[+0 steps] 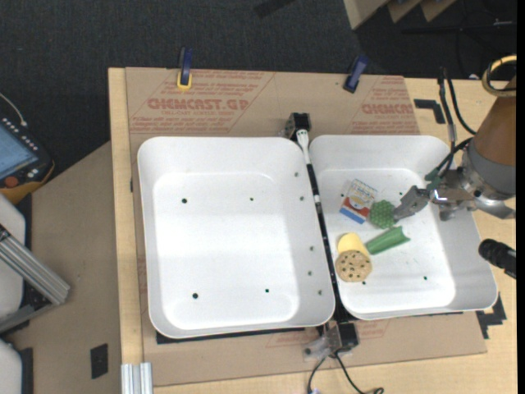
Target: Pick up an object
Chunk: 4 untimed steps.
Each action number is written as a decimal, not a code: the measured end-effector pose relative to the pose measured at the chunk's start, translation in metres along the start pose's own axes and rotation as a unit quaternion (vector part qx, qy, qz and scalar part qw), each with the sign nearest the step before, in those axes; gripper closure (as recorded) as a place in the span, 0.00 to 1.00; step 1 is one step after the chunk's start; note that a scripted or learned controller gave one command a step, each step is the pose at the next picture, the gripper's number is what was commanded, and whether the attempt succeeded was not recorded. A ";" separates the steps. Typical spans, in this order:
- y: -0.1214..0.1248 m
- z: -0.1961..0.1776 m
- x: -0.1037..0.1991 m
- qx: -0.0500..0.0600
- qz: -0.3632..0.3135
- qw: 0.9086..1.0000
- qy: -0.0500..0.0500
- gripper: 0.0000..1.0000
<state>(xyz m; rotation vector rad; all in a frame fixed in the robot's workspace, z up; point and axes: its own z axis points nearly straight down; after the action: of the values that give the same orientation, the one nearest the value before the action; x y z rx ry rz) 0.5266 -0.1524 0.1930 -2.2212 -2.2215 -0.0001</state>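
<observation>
Camera view, looking down at a slant on the bench. Two shallow white bins sit side by side on a brown board: the left bin point(164, 245) and the right bin point(459, 290). The arm point(500, 150), grey with an orange band, reaches in from the right over the right bin's far edge. Its gripper point(408, 203) points left and hangs just beside a round green object point(381, 213); whether the two touch is unclear, and whether the pincer is open or closed cannot be told from here. In the right bin, near its left wall: a small white, red and blue packet point(357, 202); a green bar point(386, 240), tilted; a yellow cylinder point(353, 258) with a dotted tan end face.
</observation>
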 end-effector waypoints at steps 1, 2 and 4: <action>0.001 -0.011 0.000 -0.002 0.000 1.000 -0.001 1.00; 0.041 -0.148 0.063 -0.010 -0.005 1.000 -0.001 1.00; -0.024 -0.169 0.190 -0.001 -0.003 1.000 0.001 1.00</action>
<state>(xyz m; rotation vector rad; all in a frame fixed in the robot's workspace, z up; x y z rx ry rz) 0.5026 0.0374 0.3622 -2.2145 -2.2278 -0.0033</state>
